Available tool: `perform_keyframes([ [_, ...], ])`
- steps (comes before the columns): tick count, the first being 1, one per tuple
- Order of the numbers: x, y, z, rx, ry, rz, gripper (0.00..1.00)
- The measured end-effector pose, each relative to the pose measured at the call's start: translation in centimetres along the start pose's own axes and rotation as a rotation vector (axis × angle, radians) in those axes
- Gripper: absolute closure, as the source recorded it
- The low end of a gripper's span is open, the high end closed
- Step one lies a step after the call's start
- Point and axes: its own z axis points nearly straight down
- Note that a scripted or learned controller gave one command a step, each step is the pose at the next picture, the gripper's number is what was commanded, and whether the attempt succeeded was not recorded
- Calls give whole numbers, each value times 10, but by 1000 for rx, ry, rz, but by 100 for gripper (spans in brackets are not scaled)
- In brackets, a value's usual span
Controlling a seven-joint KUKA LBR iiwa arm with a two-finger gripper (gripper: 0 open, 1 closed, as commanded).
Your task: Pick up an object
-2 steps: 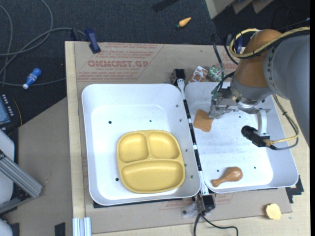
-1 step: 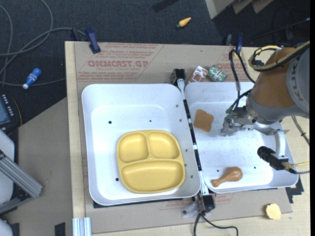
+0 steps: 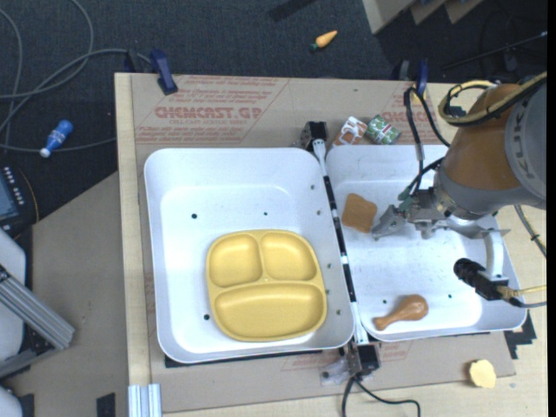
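Bright even overhead light, soft shadows, mild glare, slightly soft focus.

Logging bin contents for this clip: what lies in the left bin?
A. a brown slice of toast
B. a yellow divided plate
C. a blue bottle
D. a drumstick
B: the yellow divided plate lies in the left bin, while the drumstick and the brown slice lie in the right bin.

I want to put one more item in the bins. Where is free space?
Left bin: a bare strip between its far rim and the yellow plate. Right bin: bare floor between the brown piece and the drumstick. The gripper crowds the middle right.
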Motion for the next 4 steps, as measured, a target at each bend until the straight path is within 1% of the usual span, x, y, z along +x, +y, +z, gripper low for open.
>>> perform_keyframes([
  [1,6,85,34,-8,-3,-5,0],
  [2,17,18,32,1,0,1,0],
  [3,17,15,32,-3,0,1,0],
  [4,12,6,32,-2,0,0,0],
])
